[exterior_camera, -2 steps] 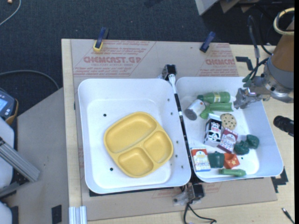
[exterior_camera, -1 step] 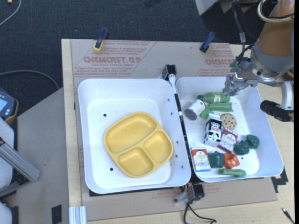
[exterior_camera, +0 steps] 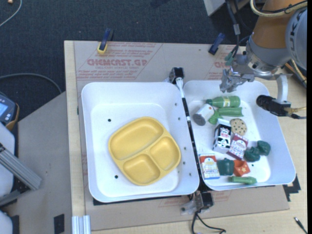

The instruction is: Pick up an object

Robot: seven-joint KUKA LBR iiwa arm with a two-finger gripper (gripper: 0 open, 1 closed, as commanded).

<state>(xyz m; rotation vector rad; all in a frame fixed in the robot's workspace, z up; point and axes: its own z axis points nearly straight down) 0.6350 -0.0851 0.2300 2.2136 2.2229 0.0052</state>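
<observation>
Hovering over the far edge of the right bin (exterior_camera: 280,145), the gripper (exterior_camera: 230,84) is small and blurred; whether it is open cannot be told, and nothing shows between its tips. Just near of it lies one green bottle (exterior_camera: 224,101). The clutter beyond blurs together. The left bin (exterior_camera: 92,130) holds one yellow tray (exterior_camera: 144,150).

On the brown board (exterior_camera: 122,60) under my bins I can read big red letters: "CHEMCAST GP". The smaller red lines below them are too blurry for me. More red print sits on the board by my right bin, also too blurry. The small food boxes (exterior_camera: 208,167) have labels, but I can't read them.
</observation>
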